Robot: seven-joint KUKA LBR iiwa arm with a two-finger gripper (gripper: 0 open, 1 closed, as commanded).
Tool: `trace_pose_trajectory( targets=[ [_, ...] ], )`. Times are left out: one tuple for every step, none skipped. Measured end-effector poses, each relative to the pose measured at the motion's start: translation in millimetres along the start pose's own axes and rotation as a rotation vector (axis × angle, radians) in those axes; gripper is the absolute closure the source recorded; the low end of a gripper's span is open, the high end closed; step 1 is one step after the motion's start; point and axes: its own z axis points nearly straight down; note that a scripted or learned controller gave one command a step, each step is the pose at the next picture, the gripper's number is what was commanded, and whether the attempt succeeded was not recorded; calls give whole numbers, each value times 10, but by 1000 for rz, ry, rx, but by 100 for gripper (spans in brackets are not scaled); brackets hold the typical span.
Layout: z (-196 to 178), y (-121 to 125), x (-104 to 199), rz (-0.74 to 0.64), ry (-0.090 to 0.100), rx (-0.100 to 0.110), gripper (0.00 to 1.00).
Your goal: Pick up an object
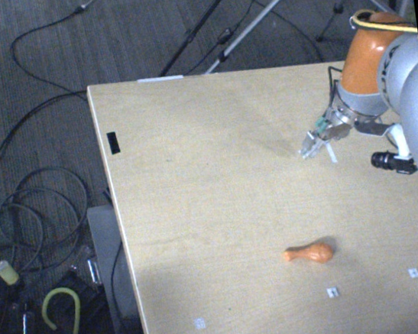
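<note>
Pale wooden worktop (pixel 198 202) stretches bare across the middle. Near its front edge lies an orange pear-shaped object (pixel 311 253), possibly a toy. Well apart, by the right edge, the tool (pixel 315 144) hangs released, fingers spread, grasping nothing.

Bench top (pixel 218 176) – matt pale wood; floor (pixel 17 66) – grey carpet.

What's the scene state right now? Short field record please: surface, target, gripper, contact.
surface: pale wooden bench top with small black and white markers
target: small orange pear-shaped object, lying on its side near the front of the board
gripper: two-finger gripper at the right, above and behind the object
contact: none, gripper well apart from the object
floor: cables and a green hook-shaped tool at left
</note>
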Motion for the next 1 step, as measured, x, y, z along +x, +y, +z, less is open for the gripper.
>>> trace_pose_trajectory(
  targets=[
    [-895, 115, 349, -159, -2, -4, 100]
  ],
)
